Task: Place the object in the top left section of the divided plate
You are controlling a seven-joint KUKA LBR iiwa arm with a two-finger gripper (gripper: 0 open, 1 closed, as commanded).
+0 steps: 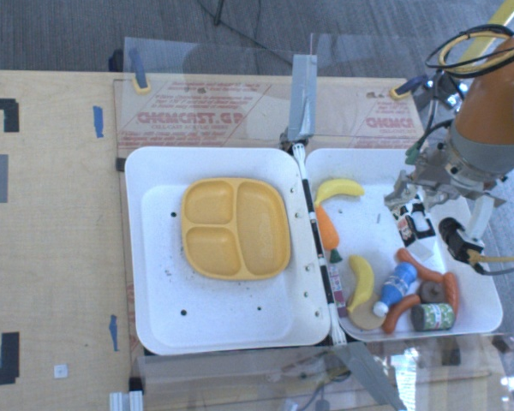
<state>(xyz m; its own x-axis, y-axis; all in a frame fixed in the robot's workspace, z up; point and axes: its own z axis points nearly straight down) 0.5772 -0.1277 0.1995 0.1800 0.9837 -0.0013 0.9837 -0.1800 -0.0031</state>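
Observation:
A yellow divided plate (236, 228) lies in the left bin (154, 255). Its top left section (207, 204) holds nothing. My gripper (414, 221) hangs over the upper middle of the right bin (373, 174), under the grey arm with its orange band (488, 110). It is to the right of a yellow banana (338, 189) and an orange carrot (326, 227), and just above the pile of toys. I see nothing clearly held in it.
The right bin's lower half holds a second banana (361, 281), a blue bottle (398, 285), red sausages (420, 266), a green can (433, 317) and a brown round piece (431, 292). A ridge (313, 229) divides the bins. Cables (497, 264) trail at the right.

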